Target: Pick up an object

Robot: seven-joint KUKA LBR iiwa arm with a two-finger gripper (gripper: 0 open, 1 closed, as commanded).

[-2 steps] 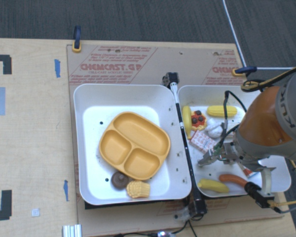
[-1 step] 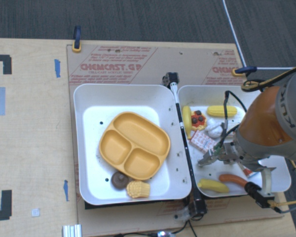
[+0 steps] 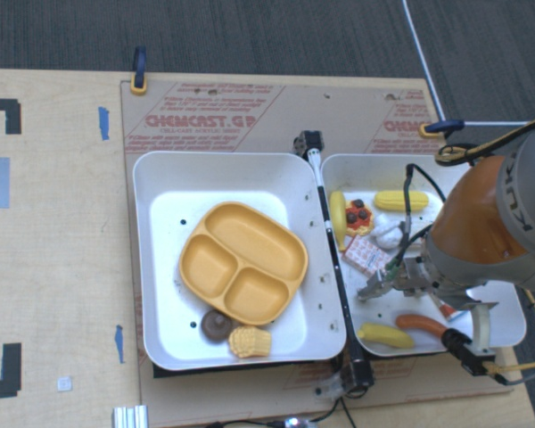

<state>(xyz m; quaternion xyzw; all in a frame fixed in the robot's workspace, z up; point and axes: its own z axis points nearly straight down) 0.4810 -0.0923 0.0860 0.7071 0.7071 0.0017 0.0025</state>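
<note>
**Operator:** Report the jaw state.

**Technician:** It cannot be determined. The gripper [image 3: 382, 285] sits low in the right bin [image 3: 514, 326], but its tip is small and tangled with cabling against the white floor, and nothing is visibly held.

**Operator:** Where are the candidate objects?

**Technician:** Just beside the tip: a patterned packet [image 3: 364, 255] and a pale crumpled item [image 3: 389, 235]. Near the front wall lie a yellow banana [image 3: 385, 334] and a red sausage [image 3: 419, 323]. Further back, a corn cob [image 3: 401, 201] lies near the rear wall. The loose scatter probably leaves approach room between pieces.

**Operator:** And the left bin [image 3: 152, 266]?

**Technician:** A yellow divided tray [image 3: 242, 262] occupies its centre, with a brown disc [image 3: 217, 325] and a waffle piece [image 3: 250, 341] at the tray's front edge, well apart from the arm.
</note>
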